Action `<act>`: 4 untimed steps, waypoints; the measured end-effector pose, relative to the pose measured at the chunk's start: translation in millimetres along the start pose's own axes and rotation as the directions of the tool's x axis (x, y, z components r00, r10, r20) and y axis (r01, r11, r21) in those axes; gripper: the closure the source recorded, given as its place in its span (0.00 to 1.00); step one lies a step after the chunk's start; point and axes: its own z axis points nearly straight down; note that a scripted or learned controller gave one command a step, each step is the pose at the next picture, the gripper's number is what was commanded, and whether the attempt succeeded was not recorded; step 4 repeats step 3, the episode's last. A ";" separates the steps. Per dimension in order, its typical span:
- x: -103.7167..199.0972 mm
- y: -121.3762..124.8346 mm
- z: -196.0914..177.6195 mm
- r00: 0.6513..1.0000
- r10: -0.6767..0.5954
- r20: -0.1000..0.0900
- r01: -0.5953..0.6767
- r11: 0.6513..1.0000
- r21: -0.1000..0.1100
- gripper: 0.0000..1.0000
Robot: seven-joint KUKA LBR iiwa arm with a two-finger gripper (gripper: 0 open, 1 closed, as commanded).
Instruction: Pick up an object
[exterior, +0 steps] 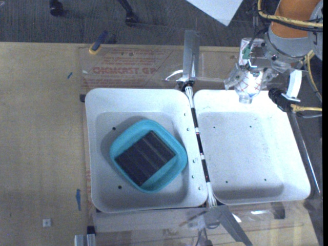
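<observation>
Left bin [97, 106] with blue dish [148, 155], well apart from claw [247, 88], grip unclear

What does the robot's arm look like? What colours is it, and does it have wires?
The arm has a big orange band near its end, with grey metal under it. Yellow and black cables loop around it. The gripper is small, pale grey and silvery, with a little green part on its side.
</observation>
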 end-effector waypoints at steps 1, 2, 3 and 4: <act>-3.4 -18.0 163.7 0.984 -0.180 0.002 0.180 0.984 -0.002 0.00; -5.4 -17.6 153.9 0.984 -0.176 0.003 0.176 0.984 -0.005 1.00; 44.4 6.4 75.0 0.946 -0.325 0.004 0.325 0.946 -0.005 1.00; 44.4 6.4 75.0 0.946 -0.325 0.004 0.325 0.946 -0.005 1.00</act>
